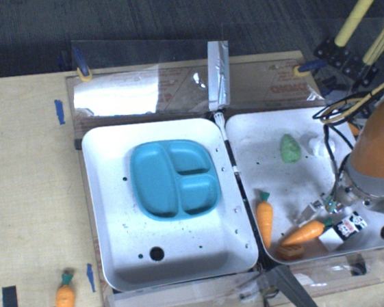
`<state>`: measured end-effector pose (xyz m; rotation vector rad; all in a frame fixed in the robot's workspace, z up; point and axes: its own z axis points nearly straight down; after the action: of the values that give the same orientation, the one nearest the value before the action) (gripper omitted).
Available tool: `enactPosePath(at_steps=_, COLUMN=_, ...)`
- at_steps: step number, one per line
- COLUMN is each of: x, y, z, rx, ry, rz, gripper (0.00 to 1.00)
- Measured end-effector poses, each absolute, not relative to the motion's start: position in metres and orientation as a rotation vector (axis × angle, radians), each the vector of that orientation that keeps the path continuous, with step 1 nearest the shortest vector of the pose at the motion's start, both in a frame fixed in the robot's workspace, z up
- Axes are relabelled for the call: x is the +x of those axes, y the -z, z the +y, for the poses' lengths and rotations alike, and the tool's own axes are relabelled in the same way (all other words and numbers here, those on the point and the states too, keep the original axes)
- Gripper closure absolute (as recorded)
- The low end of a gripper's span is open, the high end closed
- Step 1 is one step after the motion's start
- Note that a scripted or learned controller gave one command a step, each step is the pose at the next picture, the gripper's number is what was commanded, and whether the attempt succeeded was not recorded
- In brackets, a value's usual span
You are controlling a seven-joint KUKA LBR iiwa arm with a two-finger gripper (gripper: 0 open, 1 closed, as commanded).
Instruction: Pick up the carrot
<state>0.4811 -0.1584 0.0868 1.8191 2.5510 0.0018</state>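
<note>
Where the right bin (271,123) meets the frame's lower right, gripper (328,218) low, closed on tilted carrot (302,234); second carrot (264,221) upright just left, near divider.

Pincer (326,215) low, arm (379,149) above.

Gripper (325,215) beside a carrot (302,234) in right bin (272,130).
</note>
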Motion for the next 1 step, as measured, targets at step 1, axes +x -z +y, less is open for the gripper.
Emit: enactPosePath(at_steps=1, x=0.4818, y=-0.0874, z=-0.1136, rx=1.740, ry=-0.005, rz=2.608, gripper=0.00)
